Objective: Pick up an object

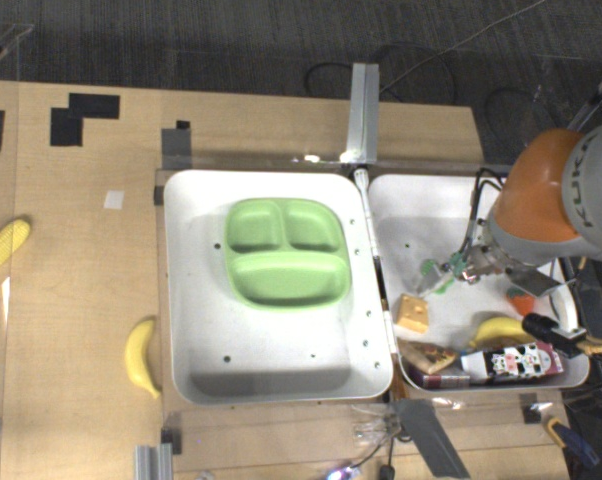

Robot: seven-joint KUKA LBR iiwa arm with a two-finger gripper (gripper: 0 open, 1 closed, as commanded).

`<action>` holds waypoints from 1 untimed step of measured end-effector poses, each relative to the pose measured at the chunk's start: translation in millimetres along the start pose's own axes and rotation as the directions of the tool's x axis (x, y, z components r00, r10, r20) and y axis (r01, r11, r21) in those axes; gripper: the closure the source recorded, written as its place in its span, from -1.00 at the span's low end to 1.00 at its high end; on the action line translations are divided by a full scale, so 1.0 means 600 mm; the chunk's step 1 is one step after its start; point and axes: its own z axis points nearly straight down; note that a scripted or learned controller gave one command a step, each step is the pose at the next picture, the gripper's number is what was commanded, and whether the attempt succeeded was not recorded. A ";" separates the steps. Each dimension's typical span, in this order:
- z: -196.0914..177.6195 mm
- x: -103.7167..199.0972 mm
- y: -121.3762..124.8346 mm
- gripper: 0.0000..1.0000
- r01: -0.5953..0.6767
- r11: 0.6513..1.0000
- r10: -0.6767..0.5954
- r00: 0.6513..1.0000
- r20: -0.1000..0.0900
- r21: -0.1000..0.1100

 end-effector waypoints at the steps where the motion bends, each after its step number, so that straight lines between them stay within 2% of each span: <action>1: -0.020 0.002 0.006 1.00 0.002 1.000 -0.002 1.000 0.001 -0.008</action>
